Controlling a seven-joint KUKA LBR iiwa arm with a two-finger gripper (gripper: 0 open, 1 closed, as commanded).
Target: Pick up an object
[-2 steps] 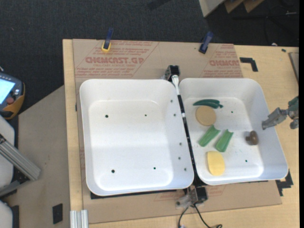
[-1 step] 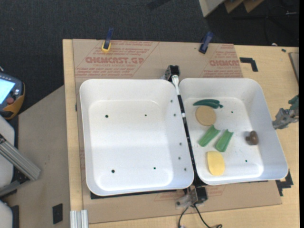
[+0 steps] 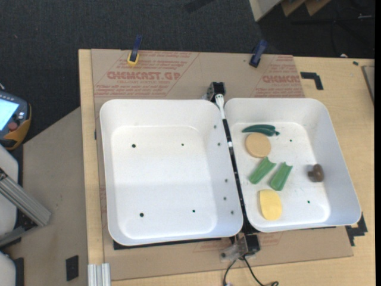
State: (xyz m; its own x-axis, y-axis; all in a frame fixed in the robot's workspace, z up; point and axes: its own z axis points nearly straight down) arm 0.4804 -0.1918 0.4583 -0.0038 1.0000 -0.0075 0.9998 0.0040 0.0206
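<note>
Right bin (image 3: 333, 154), contents: dark green pepper-like piece (image 3: 260, 130), tan disc (image 3: 258, 145), two green blocks (image 3: 269, 173), yellow piece (image 3: 270, 205), brown lump (image 3: 316, 173). We judge all light, rigid, smooth; the green blocks suit a grasp across their narrow sides. Finger state: we cannot tell.

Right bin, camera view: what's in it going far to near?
Dark green pepper → tan round piece → small brown object, off toward the right wall → yellow piece. The two green pieces lie level with the brown object, so I leave them out.
</note>
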